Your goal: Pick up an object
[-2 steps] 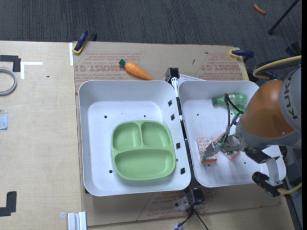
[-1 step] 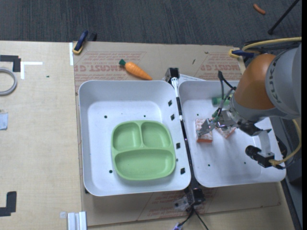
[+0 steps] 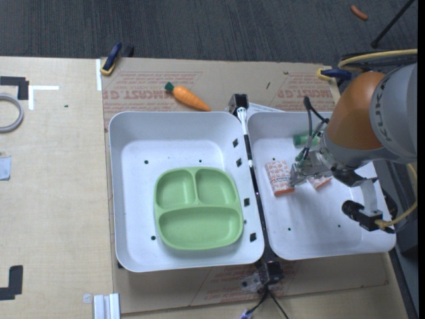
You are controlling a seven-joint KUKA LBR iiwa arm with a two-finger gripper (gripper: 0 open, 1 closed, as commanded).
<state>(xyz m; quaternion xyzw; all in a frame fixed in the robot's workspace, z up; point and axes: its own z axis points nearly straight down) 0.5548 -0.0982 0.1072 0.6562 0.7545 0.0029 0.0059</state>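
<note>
The grey arm (image 3: 385,115) with its orange band reaches in from the right and bends down over the right bin (image 3: 319,234), where its tool (image 3: 307,171) sits low near the bin's upper middle. Whether the tool is apart or together cannot be told from this view, since the wrist and cabling crowd the tip. Just beside the tool, on its left, a small packet (image 3: 279,176) with a white label and a reddish-orange lower edge lies flat on the bin floor; whether the tool touches it cannot be made out. A second small orange and white piece (image 3: 321,183) lies just to the tool's right, partly hidden by the arm. A small green thing (image 3: 302,139) rests near the bin's upper wall, behind the tool. The left bin (image 3: 133,198) holds a pale green divided plate (image 3: 198,208) with three compartments, lying flat towards the bin's lower middle. Outside the bins, on the cardboard sheet (image 3: 146,88) that covers the surface, a toy carrot (image 3: 188,96) lies just above the left bin's upper rim. A blue and yellow clamp (image 3: 111,57) grips the cardboard's upper left corner, and black clips (image 3: 239,102) sit where the two bins meet.
</note>
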